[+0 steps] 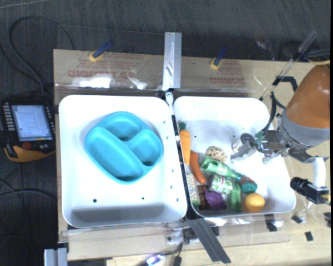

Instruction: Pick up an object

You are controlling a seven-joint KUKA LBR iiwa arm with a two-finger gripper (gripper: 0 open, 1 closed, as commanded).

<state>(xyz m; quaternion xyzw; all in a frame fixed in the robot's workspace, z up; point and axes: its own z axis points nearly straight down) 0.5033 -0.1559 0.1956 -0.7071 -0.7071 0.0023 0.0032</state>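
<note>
1. Gripper (241, 147) hovers in the right bin (222, 112), jaws spread, holding nothing (approach step, I judge).
2. Toy clutter (225, 182) lies just below-left; next move: descend, then close.

Grey arm (309, 127), orange band (black cable looped above).

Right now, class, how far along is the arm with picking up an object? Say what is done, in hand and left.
Done: the gripper has reached over the right bin. In hand: nothing visibly held; the carrot, green bottle and other items lie in the pile. Left: descending, grasping and lifting one.
</note>
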